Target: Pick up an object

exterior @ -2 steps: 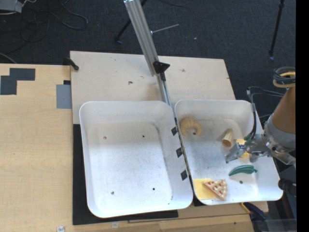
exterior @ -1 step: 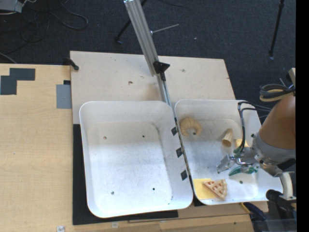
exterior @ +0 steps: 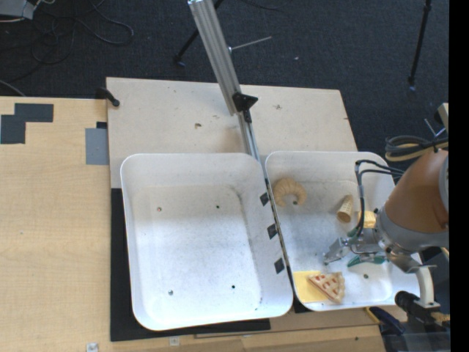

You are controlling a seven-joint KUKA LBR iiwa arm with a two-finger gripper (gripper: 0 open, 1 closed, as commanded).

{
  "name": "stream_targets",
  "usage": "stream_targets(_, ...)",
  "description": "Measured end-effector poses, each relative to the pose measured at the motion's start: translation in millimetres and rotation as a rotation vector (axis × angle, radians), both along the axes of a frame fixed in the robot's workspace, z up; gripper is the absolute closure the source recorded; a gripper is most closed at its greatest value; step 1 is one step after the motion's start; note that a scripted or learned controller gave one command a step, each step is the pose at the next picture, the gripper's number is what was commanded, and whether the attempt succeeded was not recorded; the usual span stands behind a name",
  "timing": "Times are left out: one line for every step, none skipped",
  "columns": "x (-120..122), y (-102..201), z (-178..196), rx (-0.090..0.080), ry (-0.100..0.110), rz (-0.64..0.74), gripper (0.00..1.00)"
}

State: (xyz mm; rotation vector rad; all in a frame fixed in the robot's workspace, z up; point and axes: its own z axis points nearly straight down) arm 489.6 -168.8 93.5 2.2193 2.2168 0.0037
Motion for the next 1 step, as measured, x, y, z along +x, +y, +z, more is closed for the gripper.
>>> stream_targets(-0.1,-0.3,10.7,0.001,-0.001,-0.005,1.0)
